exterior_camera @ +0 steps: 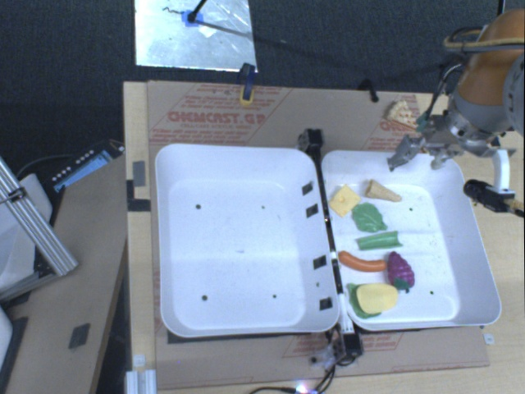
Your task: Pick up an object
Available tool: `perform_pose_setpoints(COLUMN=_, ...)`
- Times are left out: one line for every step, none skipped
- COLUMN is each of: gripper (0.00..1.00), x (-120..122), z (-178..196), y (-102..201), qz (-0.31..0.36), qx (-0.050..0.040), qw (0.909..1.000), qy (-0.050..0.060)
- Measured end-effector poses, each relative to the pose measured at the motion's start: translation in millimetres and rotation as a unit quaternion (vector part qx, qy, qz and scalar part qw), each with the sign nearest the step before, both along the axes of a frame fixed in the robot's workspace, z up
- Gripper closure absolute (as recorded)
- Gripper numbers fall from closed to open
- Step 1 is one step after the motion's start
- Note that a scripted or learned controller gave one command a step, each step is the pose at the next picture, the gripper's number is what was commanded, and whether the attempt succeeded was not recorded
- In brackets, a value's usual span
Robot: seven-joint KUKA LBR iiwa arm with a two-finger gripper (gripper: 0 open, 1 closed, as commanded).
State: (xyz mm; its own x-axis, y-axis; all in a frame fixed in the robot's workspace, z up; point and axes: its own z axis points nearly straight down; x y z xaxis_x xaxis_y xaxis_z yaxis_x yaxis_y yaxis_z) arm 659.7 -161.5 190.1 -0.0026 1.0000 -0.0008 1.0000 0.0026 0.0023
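My gripper (420, 157) hangs over the far edge of the right bin (459, 253), its two fingers spread apart with nothing between them. Just below and left of it lies a tan wedge (382, 190). Nearby sit a yellow cheese block (344, 199) and a green leafy piece (368, 217). Further toward the front are a green bean pod (378, 240), an orange carrot (362, 262), purple grapes (399, 270) and a yellow piece on a green base (375, 298).
The left bin (238, 236) stands beside the right one, joined by a black divider with clips (321, 220). A crumpled tan scrap (402, 112) lies on the cardboard behind the right bin. A yellow and blue clamp (246, 84) sits at the back.
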Motion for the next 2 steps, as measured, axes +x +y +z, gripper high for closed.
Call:
perform_pose_setpoints(gripper=0.0, x=-67.0, z=-110.5, y=19.9, qz=-0.001, qx=0.0035, qw=1.0, qy=0.006)
perform_pose_setpoints(gripper=0.0, x=-68.9, z=-105.7, y=75.1, qz=0.003, qx=0.0018, qw=1.0, qy=0.001)
